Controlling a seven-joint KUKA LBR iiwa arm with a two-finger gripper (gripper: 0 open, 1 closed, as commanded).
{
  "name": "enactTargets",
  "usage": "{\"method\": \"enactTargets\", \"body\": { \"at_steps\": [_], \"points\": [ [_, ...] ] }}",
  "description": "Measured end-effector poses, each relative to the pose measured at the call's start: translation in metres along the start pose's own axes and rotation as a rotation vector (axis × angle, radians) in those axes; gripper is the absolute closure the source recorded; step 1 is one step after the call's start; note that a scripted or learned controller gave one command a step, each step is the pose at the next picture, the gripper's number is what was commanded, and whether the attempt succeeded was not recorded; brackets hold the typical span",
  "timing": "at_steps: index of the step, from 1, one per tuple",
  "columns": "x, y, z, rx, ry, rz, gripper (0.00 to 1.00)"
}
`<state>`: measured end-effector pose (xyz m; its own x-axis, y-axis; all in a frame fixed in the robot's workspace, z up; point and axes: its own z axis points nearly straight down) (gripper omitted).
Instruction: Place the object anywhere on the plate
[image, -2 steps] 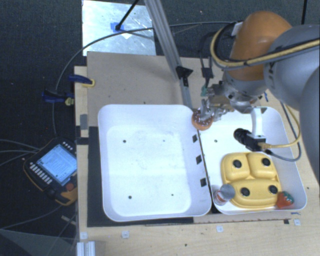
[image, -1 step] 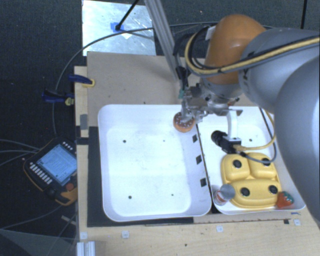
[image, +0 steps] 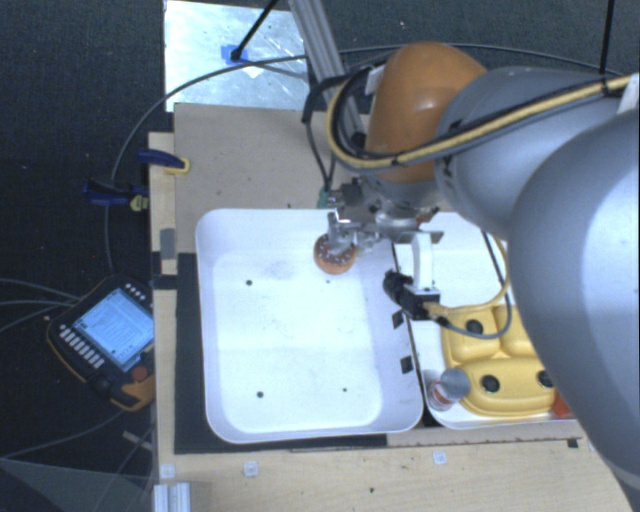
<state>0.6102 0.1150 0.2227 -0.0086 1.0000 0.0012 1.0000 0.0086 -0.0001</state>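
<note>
brown table bears two white bins (image: 300, 420); over the left bin's far edge the hand (image: 340, 238) seems closed on a small round brown object (image: 334, 256), so carrying to the yellow plate (image: 497, 365) likely comes next.

Two white bins are seen on a tan cardboard-coloured bench (image: 250, 170); the left bin (image: 290, 340) is marked with a few small dark dots. A yellow plate (image: 495, 355) with black spots is seen in the right bin (image: 465, 265). A small round brown-orange object (image: 335, 255) is seen at the silver gripper (image: 340, 238). The arm (image: 540, 150) is coloured grey, with an orange band (image: 425, 95). A blue-lit screen is shown by the pendant (image: 110, 335), cased in black and orange.
</note>
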Motion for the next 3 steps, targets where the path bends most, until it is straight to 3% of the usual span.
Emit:
{"method": "enactTargets", "body": {
  "at_steps": [1,2,3],
  "points": [
    [0.0539,-0.0014,0.0082,-0.002,0.001,-0.001,1.00],
    [0.0579,-0.0087,0.0065,0.000,-0.001,0.003,1.00],
    [0.0579,-0.0085,0.0064,-0.001,-0.001,0.003,0.00]
  ]
}}
